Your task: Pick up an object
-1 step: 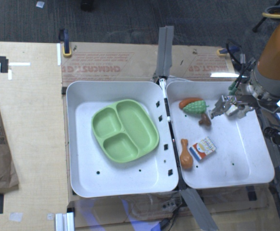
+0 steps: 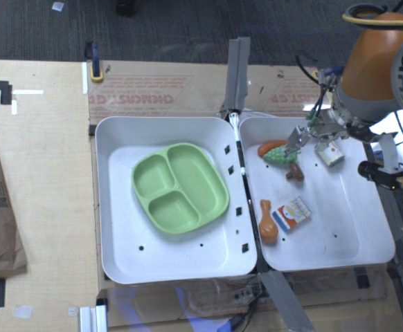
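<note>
Green and knobbly, the toy (image 2: 282,156) lies in the right bin (image 2: 368,247) near its far left corner, long axis running left-right, touching an orange carrot (image 2: 271,146). The gripper (image 2: 297,141) sits right over its right end; whether it grips, I cannot tell. A green tray (image 2: 180,187) rests in the left bin (image 2: 118,254).
</note>
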